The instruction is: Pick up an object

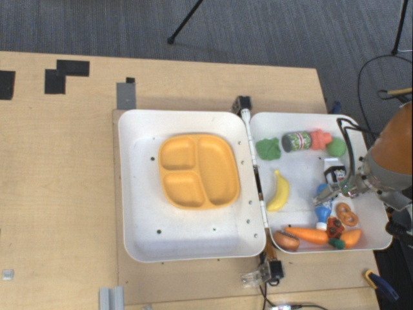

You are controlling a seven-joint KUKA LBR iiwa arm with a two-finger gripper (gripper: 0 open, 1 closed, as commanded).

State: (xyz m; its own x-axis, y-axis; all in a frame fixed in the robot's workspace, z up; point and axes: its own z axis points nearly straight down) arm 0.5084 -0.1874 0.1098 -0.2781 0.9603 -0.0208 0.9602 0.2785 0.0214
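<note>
The right white bin (pixel 297 173) holds many small objects. A yellow banana (pixel 279 192) lies near its left wall. Along the back lie a green lump (pixel 269 148), a dark can with a green label (pixel 297 141), a red piece (pixel 320 139) and another green piece (pixel 336 146). At the front are a carrot (pixel 308 236), a brown piece (pixel 286 240), a pretzel (pixel 346 214) and a small blue and white bottle (pixel 322 212). My gripper (pixel 329 192) reaches in from the right and sits low over a blue item (pixel 321 189), just above the bottle.
The left white bin (pixel 139 173) holds an orange divided plate (pixel 197 171). The wall between the bins runs just left of the banana. Cables loop over the right bin's far right corner (pixel 348 131). The wooden bench (pixel 58 192) lies to the left.
</note>
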